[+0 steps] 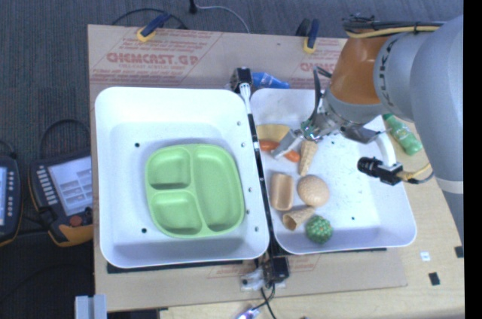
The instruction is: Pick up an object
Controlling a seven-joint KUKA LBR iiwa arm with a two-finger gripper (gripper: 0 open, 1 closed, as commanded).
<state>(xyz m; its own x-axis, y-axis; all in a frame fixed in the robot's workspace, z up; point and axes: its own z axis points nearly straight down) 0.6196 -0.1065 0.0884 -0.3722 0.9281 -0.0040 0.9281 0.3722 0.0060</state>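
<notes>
My gripper [298, 139] hangs low over the upper left part of the right bin [376, 223], its metal tip pointing down-left. Right at the tip lie a tan cone [308, 156], a small orange piece [291, 156] and a yellow wedge [271, 133]. Nothing can be seen held between the fingers. Further toward the front of this bin sit a tan cylinder [281, 191], a round beige potato-like object [313, 190], a second small cone [297, 217] and a green knobbly ball [318, 229].
The left bin [120, 122] holds a green divided plate [195, 188]. A green bottle [404, 135] lies at the right bin's far right edge, under the arm. A blue object [268, 80] rests just beyond the bins' back rim. Clamps hold the board's far edge.
</notes>
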